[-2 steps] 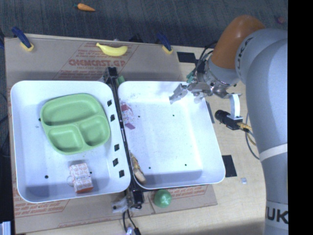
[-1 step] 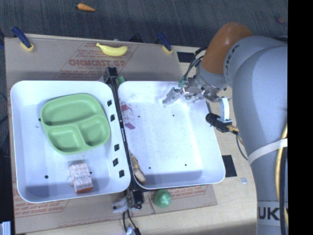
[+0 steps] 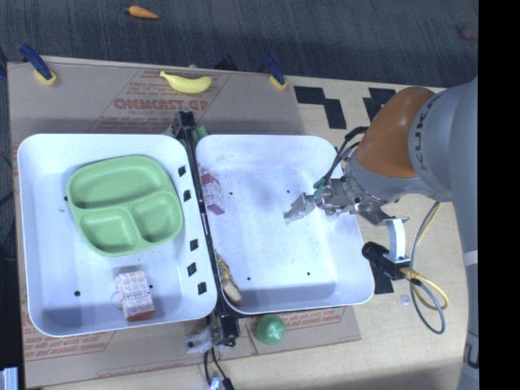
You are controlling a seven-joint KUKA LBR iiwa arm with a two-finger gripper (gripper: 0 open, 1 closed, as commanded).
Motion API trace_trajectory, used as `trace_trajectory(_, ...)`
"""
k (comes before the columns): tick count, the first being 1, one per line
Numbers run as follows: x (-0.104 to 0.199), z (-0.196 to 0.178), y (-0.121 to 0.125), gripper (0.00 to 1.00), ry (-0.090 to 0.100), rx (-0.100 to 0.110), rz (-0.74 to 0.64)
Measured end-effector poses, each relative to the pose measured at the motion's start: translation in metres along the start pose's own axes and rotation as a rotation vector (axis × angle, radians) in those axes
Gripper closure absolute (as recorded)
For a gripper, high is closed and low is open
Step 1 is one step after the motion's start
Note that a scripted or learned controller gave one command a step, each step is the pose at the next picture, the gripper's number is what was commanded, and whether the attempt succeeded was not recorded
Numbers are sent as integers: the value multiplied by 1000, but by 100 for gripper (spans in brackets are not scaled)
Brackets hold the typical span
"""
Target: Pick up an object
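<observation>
My gripper [image 3: 299,208] hangs over the right part of the right bin [image 3: 268,299], low above its white floor, with nothing visible under or in it. A red and white wrapper [image 3: 210,192] lies against that bin's left wall, well to the left of the gripper. In the bin's front left corner rests a small tan object [image 3: 228,287]. The left bin [image 3: 32,218] holds a green divided tray [image 3: 124,202] and a small red and white box [image 3: 133,294] near its front.
A yellow banana [image 3: 187,80] lies on the cardboard behind the bins. A green ball [image 3: 270,329] sits in front of the right bin. Blue clamps [image 3: 37,64] hold the cardboard's back edge. An orange carrot [image 3: 143,11] lies on the dark floor.
</observation>
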State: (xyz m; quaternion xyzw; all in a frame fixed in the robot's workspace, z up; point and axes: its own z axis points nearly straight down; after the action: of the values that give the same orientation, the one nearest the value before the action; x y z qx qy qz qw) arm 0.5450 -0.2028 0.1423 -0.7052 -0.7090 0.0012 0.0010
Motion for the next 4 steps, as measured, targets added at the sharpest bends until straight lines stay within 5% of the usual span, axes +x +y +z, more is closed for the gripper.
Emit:
trace_trajectory(1,-8,0,43,0,1,-2,1)
trace_trajectory(2,-8,7,18,0,0,0,-1)
trace_trajectory(3,-8,-33,53,0,1,-3,1)
trace_trajectory(4,-9,-98,37,0,0,-3,2)
